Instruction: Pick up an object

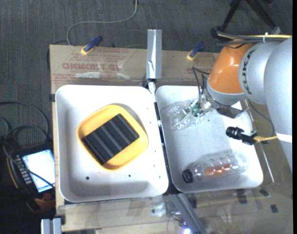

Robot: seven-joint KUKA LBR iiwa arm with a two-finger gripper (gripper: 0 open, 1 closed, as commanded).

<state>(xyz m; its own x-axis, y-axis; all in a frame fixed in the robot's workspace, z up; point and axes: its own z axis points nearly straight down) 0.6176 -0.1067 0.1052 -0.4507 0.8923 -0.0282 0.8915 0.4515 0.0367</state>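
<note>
Grey and orange, the arm (255,72) hangs over the right white bin (255,182), its gripper (199,106) low beside crumpled clear plastic wrap (180,116). A clear plastic bottle with a black cap (214,168) lies near the front wall. The left white bin (70,179) holds a yellow tray with black ribbed insert (112,136).

Robotics lab or research workspace, not a home. Grey industrial carpet (65,13) underfoot, loose cables (22,126) trailing across it, office chair base (246,4) at top right. Cardboard sheet (100,67) clamped down with blue-yellow clamps (91,45), handheld control pendant (34,167) lying at left.
</note>
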